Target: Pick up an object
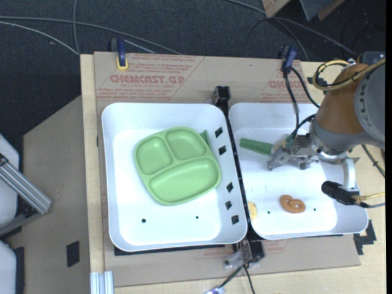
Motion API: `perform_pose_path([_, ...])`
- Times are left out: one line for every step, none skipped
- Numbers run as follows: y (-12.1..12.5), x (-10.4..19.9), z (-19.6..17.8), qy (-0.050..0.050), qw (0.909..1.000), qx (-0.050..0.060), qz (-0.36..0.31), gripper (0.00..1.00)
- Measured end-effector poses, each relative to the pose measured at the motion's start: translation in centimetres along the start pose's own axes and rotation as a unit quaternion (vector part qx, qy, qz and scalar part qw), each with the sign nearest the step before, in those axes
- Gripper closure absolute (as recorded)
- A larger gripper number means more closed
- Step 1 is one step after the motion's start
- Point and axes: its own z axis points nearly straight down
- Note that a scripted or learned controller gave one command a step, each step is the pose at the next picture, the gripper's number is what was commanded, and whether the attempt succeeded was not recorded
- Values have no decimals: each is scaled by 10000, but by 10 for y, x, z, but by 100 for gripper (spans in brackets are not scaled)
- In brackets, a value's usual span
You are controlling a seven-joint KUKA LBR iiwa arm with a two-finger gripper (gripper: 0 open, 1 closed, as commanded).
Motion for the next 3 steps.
perform_pose_path([1, 0, -14, -3, 10000, -27, 2, 100])
perform_pose_path([2, 2, -78, -20, 10000, -64, -6, 100])
perform_pose_path([3, 10, -140, -19, 10000, -68, -11, 100])
